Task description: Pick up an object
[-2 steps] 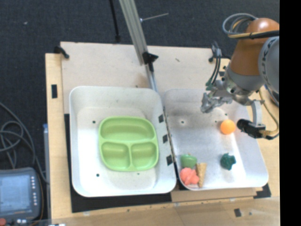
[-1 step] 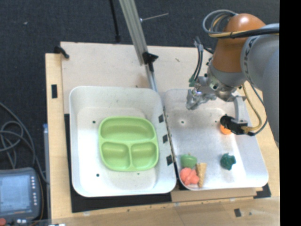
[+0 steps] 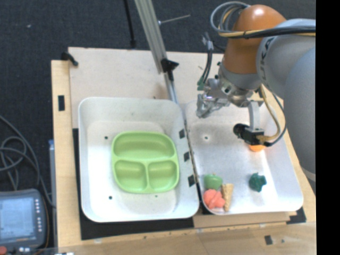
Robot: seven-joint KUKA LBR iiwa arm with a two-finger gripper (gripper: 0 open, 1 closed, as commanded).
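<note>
Hovering: gripper (image 3: 206, 108) over right bin's (image 3: 276, 195) far-left corner, nothing visibly held. Pickable toys near front edge: green piece (image 3: 257, 182), pink piece (image 3: 214, 198). Next, probably: descending onto 1.

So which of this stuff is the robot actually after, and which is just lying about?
For the job: gripper; green toy, pink toy, cone, dark green toy, orange piece.
Lying about: green divided tray, handheld screen, cables.
</note>
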